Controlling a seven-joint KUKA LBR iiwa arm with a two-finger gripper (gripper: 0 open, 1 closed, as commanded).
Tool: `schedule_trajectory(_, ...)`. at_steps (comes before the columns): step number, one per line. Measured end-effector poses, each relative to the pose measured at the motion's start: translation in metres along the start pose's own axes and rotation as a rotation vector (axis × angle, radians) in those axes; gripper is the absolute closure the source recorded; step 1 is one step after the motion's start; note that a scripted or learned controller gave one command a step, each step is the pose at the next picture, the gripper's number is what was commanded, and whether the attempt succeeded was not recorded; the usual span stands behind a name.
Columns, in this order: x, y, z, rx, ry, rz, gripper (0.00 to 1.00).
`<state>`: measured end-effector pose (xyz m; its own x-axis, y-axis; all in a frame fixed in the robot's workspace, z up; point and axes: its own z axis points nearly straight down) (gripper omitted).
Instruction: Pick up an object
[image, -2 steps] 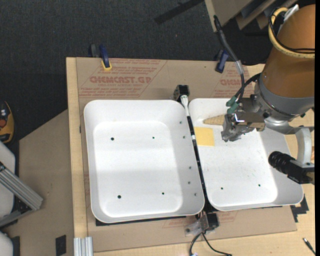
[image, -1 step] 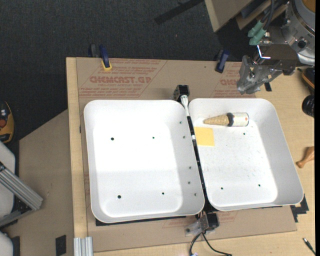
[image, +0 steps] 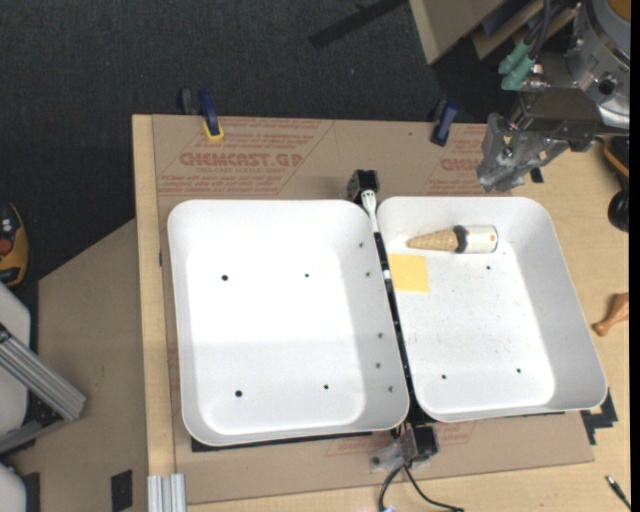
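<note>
We note a cone-shaped object (image: 452, 239) lying in the right bin (image: 560, 330), near that bin's far edge. It has a tan tapered end, a dark band in the middle and a pale cylindrical end. Its long axis runs roughly left to right across the view, the tapered tip pointing left toward the divider between the bins. Just in front of its tip, a flat yellow square (image: 409, 273) lies on the bin floor, close beside the divider.

The claw (image: 503, 170) hangs above the counter (image: 300, 150) beyond the right bin's far rim, up and to the right of the cone and apart from it. We cannot tell whether the claw is open or closed; nothing is seen in it.

The left bin (image: 200, 300) sits alongside, touching the right bin.
</note>
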<state>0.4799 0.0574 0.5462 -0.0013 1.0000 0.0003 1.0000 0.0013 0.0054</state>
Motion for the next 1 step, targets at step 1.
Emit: schedule_trajectory(1,0.0995,-0.0026,0.0796,0.017,-0.001,-0.01,1.0)
